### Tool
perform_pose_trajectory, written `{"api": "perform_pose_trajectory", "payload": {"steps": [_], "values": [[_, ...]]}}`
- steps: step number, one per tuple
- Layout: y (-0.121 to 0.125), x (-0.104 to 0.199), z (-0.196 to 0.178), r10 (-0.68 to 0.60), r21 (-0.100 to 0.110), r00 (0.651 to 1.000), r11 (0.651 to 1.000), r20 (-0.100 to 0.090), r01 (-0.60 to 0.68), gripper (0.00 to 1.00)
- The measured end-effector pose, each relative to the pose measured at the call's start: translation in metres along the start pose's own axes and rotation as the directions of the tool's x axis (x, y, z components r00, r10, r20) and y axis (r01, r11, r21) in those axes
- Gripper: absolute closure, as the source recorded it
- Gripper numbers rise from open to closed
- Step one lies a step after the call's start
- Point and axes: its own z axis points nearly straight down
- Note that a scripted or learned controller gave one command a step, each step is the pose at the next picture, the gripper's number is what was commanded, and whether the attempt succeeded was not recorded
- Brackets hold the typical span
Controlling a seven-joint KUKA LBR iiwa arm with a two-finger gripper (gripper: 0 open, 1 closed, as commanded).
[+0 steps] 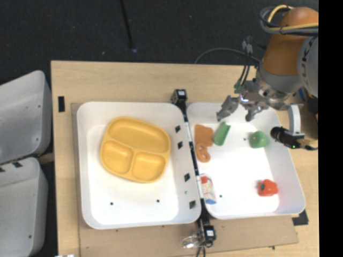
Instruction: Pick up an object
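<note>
Two shallow white bins are seen side by side on a pale wooden bench (64,79); the left bin (86,197) is occupied by a yellow divided plate (134,149) with three compartments, set slightly toward the bin's far side; the right bin (289,197) is reached by the grey arm (286,47) from the right, its orange band seen above the wrist. The gripper (239,110) is held over the far part of the right bin, its two fingers spread apart with nothing seen between them; one finger is pointed toward the divider, the other toward the bin's middle. A green oblong object (221,134) is found just below the gripper, apart from the fingers and tilted; just beside it on the left an orange flat object (202,142) is laid near the divider. A smaller green rounded object (259,139) is seen to the right, near the arm's side; a red-orange object (267,187) is placed well apart, toward the near right corner; a small white packet with red and blue marks (207,189) is lodged against the divider at the near side.
</note>
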Motion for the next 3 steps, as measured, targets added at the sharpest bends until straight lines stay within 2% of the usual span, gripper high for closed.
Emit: {"api": "perform_pose_trajectory", "payload": {"steps": [2, 3], "values": [[0.001, 0.012, 0.11, -0.001, 0.005, 1.0, 1.0, 0.003, 0.001, 0.0], [0.001, 0.01, 0.14, 0.002, 0.003, 1.0, 1.0, 0.004, -0.002, 0.0]]}}
